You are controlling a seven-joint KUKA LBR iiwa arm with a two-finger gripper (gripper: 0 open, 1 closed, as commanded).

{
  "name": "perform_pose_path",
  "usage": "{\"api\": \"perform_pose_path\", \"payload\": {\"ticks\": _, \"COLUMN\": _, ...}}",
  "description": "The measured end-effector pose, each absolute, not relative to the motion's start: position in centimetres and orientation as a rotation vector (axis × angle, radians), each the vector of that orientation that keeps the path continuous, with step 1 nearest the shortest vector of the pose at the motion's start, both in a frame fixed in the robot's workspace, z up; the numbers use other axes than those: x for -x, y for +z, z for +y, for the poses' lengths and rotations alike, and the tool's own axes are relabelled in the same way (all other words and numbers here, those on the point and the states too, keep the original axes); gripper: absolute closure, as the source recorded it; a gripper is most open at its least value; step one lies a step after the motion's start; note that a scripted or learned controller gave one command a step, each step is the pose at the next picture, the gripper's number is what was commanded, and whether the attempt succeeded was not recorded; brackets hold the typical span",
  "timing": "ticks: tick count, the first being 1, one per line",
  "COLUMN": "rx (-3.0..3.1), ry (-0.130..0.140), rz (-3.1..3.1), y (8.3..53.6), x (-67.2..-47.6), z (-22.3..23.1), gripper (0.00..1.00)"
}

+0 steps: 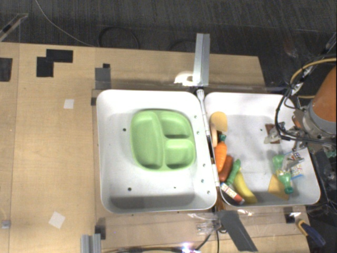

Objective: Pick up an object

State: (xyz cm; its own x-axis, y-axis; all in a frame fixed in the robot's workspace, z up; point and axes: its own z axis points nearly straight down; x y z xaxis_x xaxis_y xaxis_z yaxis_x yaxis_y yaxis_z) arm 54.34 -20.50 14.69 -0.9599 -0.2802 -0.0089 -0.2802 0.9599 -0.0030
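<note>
Two shallow white bins sit side by side on the worktop (47, 157). The left bin (113, 141) holds a green divided tray (160, 139) near its centre. The right bin (253, 115) holds the candidate objects: along its left wall, from far to near, a yellow-orange rounded piece (219, 121), a carrot (221, 153), a dark green piece (232, 170) and a banana (243, 186); near its right-front corner, a clear green-tinted bottle (283, 168) beside a yellow wedge (275, 184). The arm (322, 109) enters over the right edge of this bin, and the tool (281, 133) hangs above the right half of the bin floor. Whether it is open or closed cannot be told, and nothing is seen in its hold. The bottle lies just toward the front edge from the tool, its long axis running roughly front to back, making it the nearest target; the carrot group lies well apart, across the bin toward the left wall.
</note>
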Motion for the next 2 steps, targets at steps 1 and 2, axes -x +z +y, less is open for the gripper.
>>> {"api": "perform_pose_path", "payload": {"ticks": 1, "rx": 0.586, "ry": -0.009, "rz": 3.070, "y": 9.1, "x": -52.2, "z": -20.5, "gripper": 0.00}}
{"api": "perform_pose_path", "payload": {"ticks": 2, "rx": 0.803, "ry": -0.014, "rz": 3.016, "y": 9.1, "x": -50.6, "z": -14.8, "gripper": 0.00}}
